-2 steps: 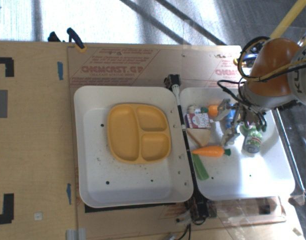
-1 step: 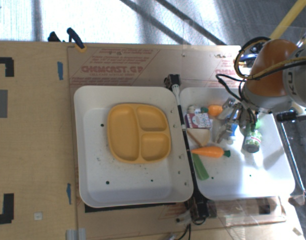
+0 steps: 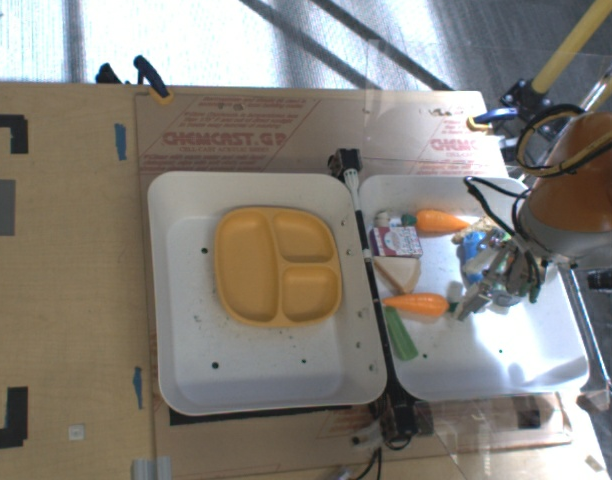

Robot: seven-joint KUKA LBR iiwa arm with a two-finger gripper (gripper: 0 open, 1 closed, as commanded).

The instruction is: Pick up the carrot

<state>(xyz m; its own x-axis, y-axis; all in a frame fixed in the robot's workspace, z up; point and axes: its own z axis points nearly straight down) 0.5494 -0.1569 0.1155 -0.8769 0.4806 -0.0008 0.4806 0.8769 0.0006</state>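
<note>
- The bench [image 3: 66, 268] is covered with brown cardboard; red print along its far edge reads roughly "CHEMCAST", the rest too faint to make out.
- The left bin [image 3: 176, 368] holds a yellow divided plate [image 3: 278, 265], lying near its middle.
- The right bin [image 3: 526, 358] holds two carrots: one carrot [image 3: 418, 305] lies near the bin's left edge with its green top [image 3: 399, 336] pointing toward the near edge; a second carrot [image 3: 442, 222] lies near the far edge.
- Between them, by the left edge, sits a small carton [image 3: 396, 241] with a dark red label, its writing too small to read.
- The gripper [image 3: 476, 296] hangs just right of the nearer carrot, its fingers slightly apart and clamped on nothing.
- Judging by this, the pick is not yet done: both carrots rest in the bin, and closing and lifting remain.
</note>
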